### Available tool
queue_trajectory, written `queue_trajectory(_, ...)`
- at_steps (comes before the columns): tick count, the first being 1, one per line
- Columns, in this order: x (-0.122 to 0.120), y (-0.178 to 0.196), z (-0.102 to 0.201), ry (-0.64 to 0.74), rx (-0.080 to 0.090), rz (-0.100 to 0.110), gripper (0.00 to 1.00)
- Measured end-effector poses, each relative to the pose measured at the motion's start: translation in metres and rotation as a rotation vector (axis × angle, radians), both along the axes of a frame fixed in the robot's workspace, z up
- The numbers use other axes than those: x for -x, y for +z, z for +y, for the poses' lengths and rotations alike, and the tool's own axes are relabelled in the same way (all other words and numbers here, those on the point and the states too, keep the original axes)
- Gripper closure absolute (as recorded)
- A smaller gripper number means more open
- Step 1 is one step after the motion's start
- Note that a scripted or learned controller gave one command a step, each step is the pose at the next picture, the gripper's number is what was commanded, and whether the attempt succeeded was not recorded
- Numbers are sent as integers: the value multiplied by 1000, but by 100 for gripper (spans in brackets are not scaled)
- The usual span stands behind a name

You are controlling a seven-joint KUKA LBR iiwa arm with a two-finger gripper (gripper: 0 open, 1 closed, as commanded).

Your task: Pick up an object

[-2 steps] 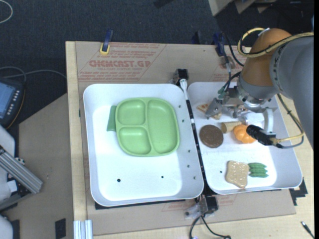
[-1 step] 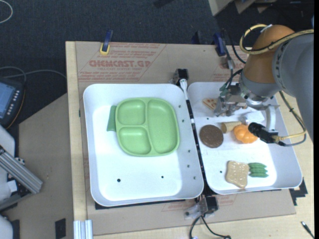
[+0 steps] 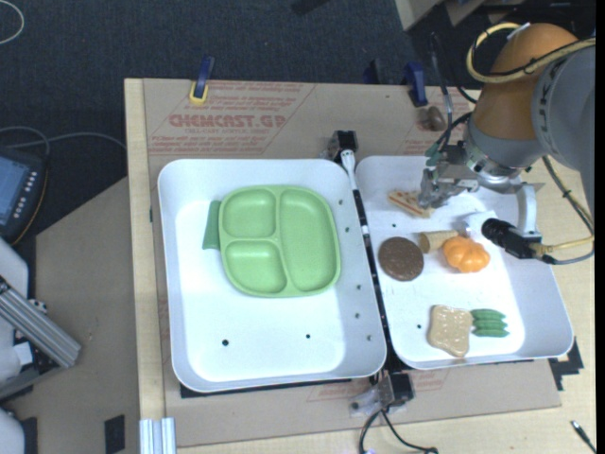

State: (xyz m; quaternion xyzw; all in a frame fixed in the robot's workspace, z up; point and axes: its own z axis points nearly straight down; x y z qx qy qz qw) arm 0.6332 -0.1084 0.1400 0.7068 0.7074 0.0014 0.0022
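Note:
My gripper hangs low over the back of the right bin, its tips right beside a tan waffle-like piece. In the same bin lie a brown round cookie, an orange fruit, a beige cracker-shaped piece and a green bean pod. A small tan bit sits next to the cookie. I see nothing between the fingers, and the view does not show how far apart they stand.
The left bin holds a green divided plate lying over a darker green flat piece. The bins meet along a black-hinged seam. Cardboard covers the bench behind them.

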Motion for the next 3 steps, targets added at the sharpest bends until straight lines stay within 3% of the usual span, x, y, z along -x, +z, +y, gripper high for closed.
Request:
queue_trajectory(1, -2, 63, 7, 1, 0, -3, 100)
queue_trajectory(2, -3, 87, 7, 0, 0, 0, 100)
queue_trajectory(3, 44, 75, 22, -2, -3, 11, 100)
